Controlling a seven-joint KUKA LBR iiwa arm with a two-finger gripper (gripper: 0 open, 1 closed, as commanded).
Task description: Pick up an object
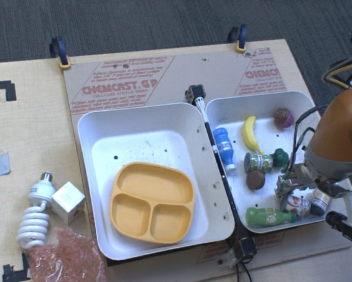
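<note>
The right bin [256,99] holds a blue bottle [224,148], a banana [250,134], a maroon ball [283,118], a dark green can lying on its side [263,160], a brown round fruit [256,179] and a green bottle [270,216] along the near wall. My gripper [292,197] is down in this bin's near right corner, just over a small red-and-white item [297,206]. A small silver-ended can [319,202] lies beside it. The grey wrist and orange band hide much of that corner.
A yellow divided tray [151,202] lies in the left bin [137,114]. Left of the bins, on the bench, are a spiral light bulb [36,213], a white cube [68,200] and a red mesh bag [65,268]. Two clamps [60,53] hold the board's far edge.
</note>
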